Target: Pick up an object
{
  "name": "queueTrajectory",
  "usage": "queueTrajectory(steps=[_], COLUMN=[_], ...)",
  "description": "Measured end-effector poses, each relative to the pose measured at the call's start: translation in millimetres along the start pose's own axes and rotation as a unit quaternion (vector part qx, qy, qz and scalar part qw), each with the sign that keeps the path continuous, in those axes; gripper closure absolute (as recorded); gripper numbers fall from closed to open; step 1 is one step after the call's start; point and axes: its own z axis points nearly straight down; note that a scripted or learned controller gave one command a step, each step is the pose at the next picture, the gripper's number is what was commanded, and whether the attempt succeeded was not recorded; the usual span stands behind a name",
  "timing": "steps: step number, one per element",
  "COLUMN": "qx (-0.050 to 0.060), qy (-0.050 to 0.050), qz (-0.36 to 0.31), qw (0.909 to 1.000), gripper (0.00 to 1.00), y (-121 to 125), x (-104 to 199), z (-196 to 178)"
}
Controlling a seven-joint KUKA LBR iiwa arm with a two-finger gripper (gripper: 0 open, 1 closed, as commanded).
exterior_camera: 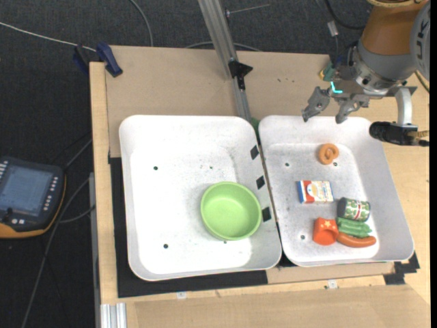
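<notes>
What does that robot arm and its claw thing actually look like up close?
The arm is a thick rounded tube with an orange band, turning grey at the wrist. Black cables run alongside it. The gripper is grey metal with two slim fingers, and a small teal light glows just above it.

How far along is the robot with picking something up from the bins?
Nothing looks done yet. The gripper hangs with open fingers and nothing between them over the far edge of the right bin. The doughnut, small carton, can, red cup and bowl all lie untouched. Descending, closing on something and lifting are left.
</notes>
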Motion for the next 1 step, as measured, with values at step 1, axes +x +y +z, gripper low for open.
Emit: queueTrajectory(steps=[1], qx=[0.0], qy=[0.0], qz=[0.0], qw=[1.0], gripper=[0.0], y=[0.0], x=[0.0], z=[0.1])
